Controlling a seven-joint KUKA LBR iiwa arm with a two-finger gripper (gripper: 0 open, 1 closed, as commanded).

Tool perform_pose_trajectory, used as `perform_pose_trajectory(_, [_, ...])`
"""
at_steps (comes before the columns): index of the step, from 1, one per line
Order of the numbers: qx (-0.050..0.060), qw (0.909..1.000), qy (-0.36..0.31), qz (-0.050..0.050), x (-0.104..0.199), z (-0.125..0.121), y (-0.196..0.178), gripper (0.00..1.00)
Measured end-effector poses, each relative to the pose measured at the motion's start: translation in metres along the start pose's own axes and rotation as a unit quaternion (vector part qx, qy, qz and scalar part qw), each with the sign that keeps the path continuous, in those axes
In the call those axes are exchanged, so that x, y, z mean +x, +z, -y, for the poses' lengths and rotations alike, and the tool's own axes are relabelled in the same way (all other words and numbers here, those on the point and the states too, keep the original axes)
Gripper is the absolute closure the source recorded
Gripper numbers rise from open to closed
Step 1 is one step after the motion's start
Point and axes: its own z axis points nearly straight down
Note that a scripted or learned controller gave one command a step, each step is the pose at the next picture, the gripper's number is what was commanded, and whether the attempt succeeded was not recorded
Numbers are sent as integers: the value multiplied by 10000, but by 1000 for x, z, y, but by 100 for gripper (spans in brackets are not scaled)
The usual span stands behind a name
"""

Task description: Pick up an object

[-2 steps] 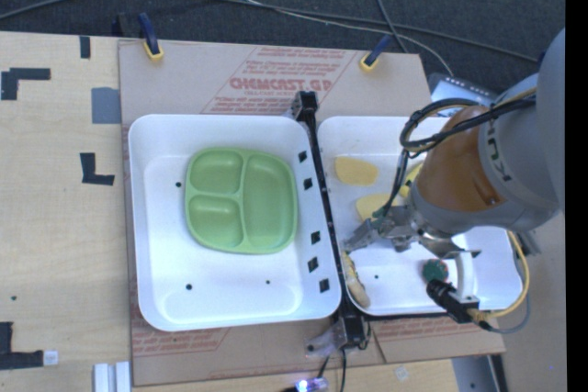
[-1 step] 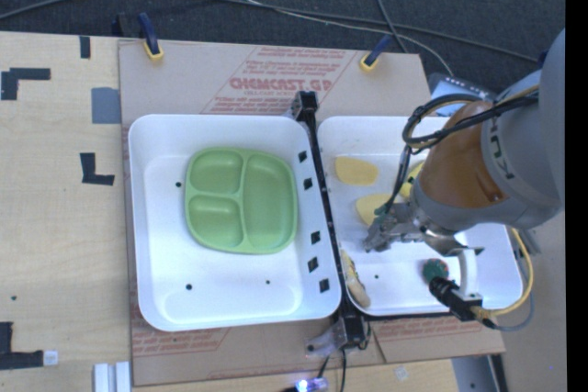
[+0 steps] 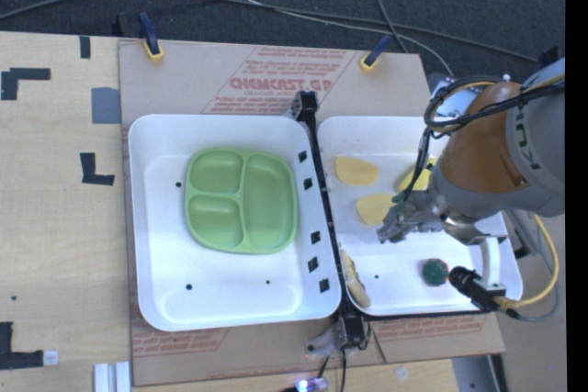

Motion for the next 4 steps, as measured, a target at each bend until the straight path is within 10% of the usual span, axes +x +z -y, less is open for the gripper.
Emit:
perform_pose_trajectory(2, [-17,10000,-7,4,5,0,-96,100])
perform_pose_trajectory(4, [8,10000,-28,-3,87,-60,-76,100])
